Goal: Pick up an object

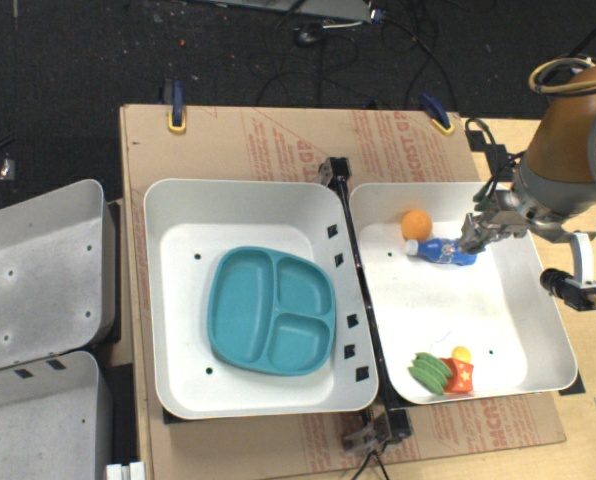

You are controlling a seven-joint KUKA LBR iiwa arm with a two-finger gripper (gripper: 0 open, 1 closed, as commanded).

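Arm [568, 158]: grey casing, broad orange band above wrist. Black cables run along upper side. Gripper [475, 230]: small, metallic grey, dark fittings at the wrist.

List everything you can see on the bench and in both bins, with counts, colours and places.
Shallow white bins: two, white, side by side on the bench.
Teal divided plastic plate: one, teal, in the left bin.
Orange round ball: one, orange, far part of the right bin.
Blue and white object: one, just in front of the ball, under the claw.
Green pod-shaped toy: one, green, near edge of the right bin.
Red and yellow toy: one, beside the green toy.
Clamps: two, blue and yellow, bench's far edge.
Arm's claw: one, grey, over the blue and white object.
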